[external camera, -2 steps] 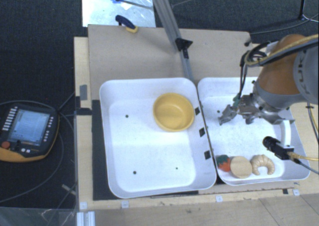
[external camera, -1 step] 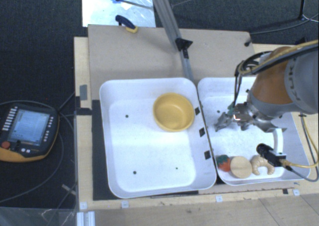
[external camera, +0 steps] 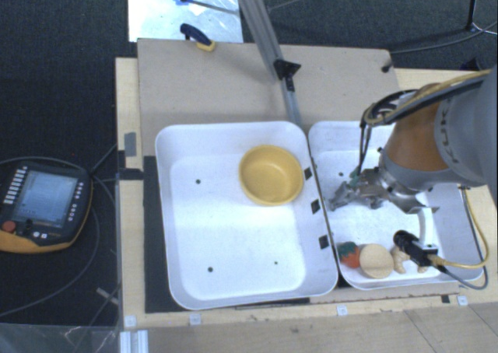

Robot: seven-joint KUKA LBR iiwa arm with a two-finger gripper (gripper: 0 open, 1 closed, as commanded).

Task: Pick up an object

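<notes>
My gripper (external camera: 339, 196) hangs low over the left-middle of the right bin (external camera: 336, 144), pointing toward the wall between the two bins. Nothing shows in it. At the front of that bin, below the gripper, lie a small red and green object (external camera: 347, 253), a round tan object (external camera: 377, 260) and a small pale piece (external camera: 401, 263) close together. A yellow bowl (external camera: 271, 175) sits upright at the back right of the left bin (external camera: 233, 274), just across the wall from the gripper.
A slanted metal pole (external camera: 268, 40) ends at the back edge between the bins. A blue and yellow clamp (external camera: 196, 35) lies on the cardboard behind them. A teach pendant (external camera: 43, 205) rests on the floor to the left.
</notes>
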